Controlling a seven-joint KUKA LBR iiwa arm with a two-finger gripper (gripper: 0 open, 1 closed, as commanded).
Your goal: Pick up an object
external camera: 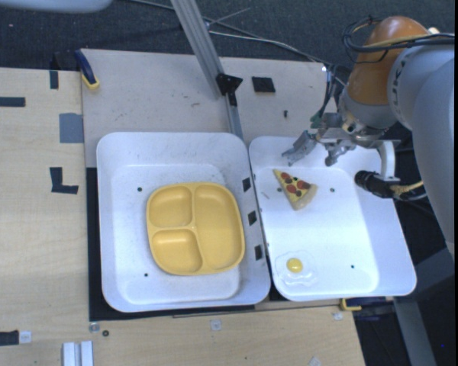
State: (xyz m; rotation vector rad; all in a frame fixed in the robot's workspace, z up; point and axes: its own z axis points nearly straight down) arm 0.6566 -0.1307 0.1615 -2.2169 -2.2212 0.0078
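1. Pincer (314,150) hangs over the right bin's (382,242) far edge — fingers spread apart, gripping nothing.
2. Pizza slice (295,188) lies just beneath it, near that far edge.
3. Fried egg (295,268) sits by the near-left corner — yellow tray (194,228) fills the left bin (122,204).

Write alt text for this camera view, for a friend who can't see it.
A grey robot arm's gripper, fingers spread open and holding nothing, hovers over the far end of the right white bin, just beyond a toy pizza slice. A toy fried egg lies near that bin's front edge; the left bin holds a yellow divided plate.
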